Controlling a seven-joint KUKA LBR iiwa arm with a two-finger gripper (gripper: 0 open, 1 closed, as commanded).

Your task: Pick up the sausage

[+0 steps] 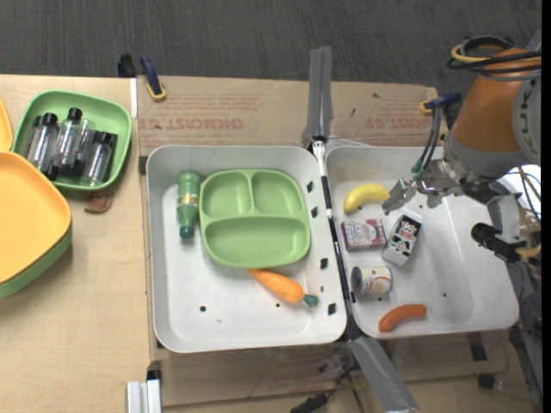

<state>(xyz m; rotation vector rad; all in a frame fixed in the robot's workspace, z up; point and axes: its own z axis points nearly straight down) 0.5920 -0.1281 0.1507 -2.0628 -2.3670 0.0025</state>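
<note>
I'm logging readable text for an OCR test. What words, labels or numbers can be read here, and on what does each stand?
"CHEMCZT" (uncertain), red print seen upside down, on the cardboard sheet behind the bins.
More red print on the cardboard behind the right bin: too blurred to read.
Pink carton: label too small to read.
Black-and-white carton: picture, no legible words.
Small can: label too blurred to read.

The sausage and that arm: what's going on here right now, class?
A grey and orange robot arm reaches in from the right over the right bin. Its gripper hovers near the bin's far side, close to the banana and with nothing between its fingers. The sausage lies untouched near the bin's front edge, beside a small can. The left bin holds a green divided plate, a carrot and a green bottle.
</note>
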